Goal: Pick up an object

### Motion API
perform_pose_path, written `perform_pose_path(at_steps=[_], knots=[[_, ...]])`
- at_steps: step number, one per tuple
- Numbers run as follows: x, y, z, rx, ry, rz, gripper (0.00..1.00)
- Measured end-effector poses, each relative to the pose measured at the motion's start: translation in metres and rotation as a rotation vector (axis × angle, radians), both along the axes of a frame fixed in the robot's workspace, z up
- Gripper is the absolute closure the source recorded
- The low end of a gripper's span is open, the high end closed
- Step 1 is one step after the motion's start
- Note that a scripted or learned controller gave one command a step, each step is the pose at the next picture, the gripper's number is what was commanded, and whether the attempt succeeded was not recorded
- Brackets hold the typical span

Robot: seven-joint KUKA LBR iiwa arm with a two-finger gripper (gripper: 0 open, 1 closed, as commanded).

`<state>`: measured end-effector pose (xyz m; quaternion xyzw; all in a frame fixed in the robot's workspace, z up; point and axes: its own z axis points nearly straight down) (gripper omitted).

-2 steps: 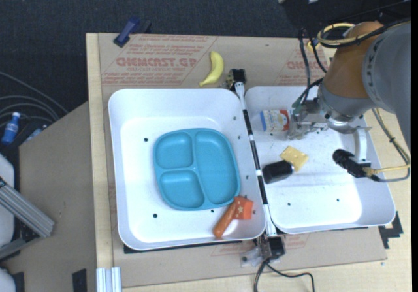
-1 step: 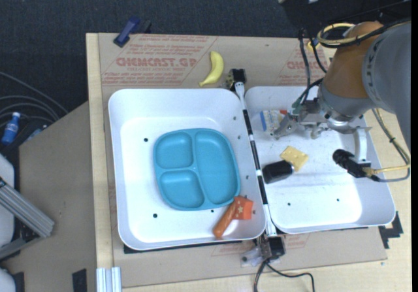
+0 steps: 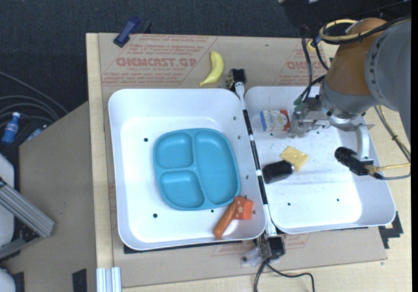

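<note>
My gripper (image 3: pixel 301 125) hangs low over the far part of the right bin (image 3: pixel 326 209). It is just right of a small white packet with red and blue print (image 3: pixel 273 119), close to or touching its edge. In front of it lie a yellow cheese-like wedge (image 3: pixel 294 157) and a black block (image 3: pixel 276 170) near the bin's left wall. In the left bin (image 3: pixel 130 121) rest a blue divided plate (image 3: pixel 195 168) and an orange carrot with a red piece (image 3: pixel 233 215) at the near right corner.
A yellow banana (image 3: pixel 212 68) lies on the bench behind the bins, outside both. A blue object (image 3: pixel 126 31) sits at the bench's far left corner. The divider between the bins runs right beside the black block.
</note>
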<state>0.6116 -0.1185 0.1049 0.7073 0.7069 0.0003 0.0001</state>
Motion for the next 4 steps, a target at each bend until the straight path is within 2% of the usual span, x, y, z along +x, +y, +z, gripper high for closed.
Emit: perform_pose_path(at_steps=[1, 2, 3, 4], knots=[[0.0, 0.0, 0.0, 0.0, 0.0, 0.0, 0.0], [-0.02, 0.022, -0.021, 0.001, 0.004, 0.001, 0.0], [-0.02, 0.022, -0.01, 0.0, 0.002, 0.0, 1.0], [-0.02, 0.022, -0.01, 0.001, 0.002, 0.0, 0.0]])
